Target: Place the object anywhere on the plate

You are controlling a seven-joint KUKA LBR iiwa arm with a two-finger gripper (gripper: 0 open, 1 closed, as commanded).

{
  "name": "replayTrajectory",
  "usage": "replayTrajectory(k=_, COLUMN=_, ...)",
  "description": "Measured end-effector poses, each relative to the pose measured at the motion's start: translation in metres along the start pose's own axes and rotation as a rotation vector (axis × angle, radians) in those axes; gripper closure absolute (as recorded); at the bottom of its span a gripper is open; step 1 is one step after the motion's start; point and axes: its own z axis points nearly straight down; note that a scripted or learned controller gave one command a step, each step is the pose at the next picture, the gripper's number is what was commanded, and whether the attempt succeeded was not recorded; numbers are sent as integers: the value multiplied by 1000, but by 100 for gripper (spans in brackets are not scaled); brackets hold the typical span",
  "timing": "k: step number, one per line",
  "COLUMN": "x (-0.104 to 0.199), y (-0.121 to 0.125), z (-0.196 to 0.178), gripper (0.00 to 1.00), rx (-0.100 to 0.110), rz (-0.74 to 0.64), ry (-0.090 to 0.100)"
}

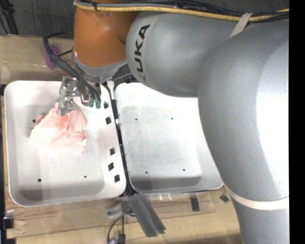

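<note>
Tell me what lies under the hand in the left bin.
Under the hand lies a crumpled pink-and-white cloth on the left bin floor. Whatever the cloth itself covers is hidden.

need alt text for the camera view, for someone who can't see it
A grey KUKA arm reaches in from the right, its gripper low over a crumpled pink-and-white object in the left white bin. The right white bin sits alongside, touching it.
</note>
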Motion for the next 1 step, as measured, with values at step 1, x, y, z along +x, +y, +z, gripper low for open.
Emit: replayTrajectory(k=1, x=0, y=0, z=0, gripper=0, rx=0, rz=1, ry=0)
